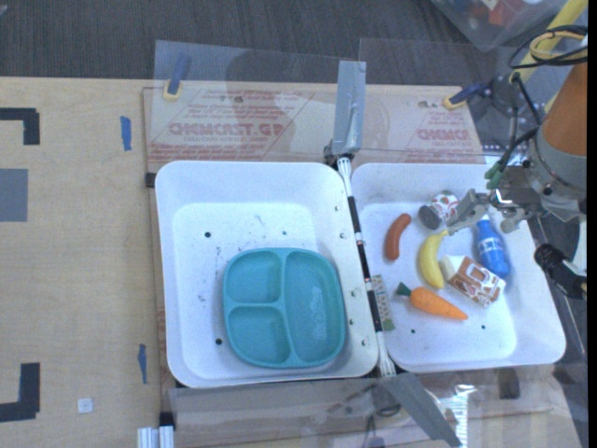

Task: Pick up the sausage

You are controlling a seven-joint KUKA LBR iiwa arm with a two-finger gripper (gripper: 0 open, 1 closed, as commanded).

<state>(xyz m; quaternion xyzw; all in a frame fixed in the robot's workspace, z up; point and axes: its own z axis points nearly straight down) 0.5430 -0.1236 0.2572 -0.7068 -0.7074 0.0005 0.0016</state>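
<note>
The sausage (pixel 397 236) is a small reddish-orange link lying near the left wall of the right bin (pixel 536 343), just left of the banana (pixel 431 259). My gripper (pixel 487 215) hangs over the bin's far right part, above the top of the blue bottle (pixel 491 250). It is well to the right of the sausage and not touching it. The fingers (pixel 464 211) stand spread and open, with nothing held between them.
A grey can (pixel 437 211) lies beside the gripper's left finger. A carrot (pixel 437 302) and a small carton (pixel 476 283) sit nearer the front of the right bin. The left bin (pixel 187 194) holds a teal divided plate (pixel 282 308).
</note>
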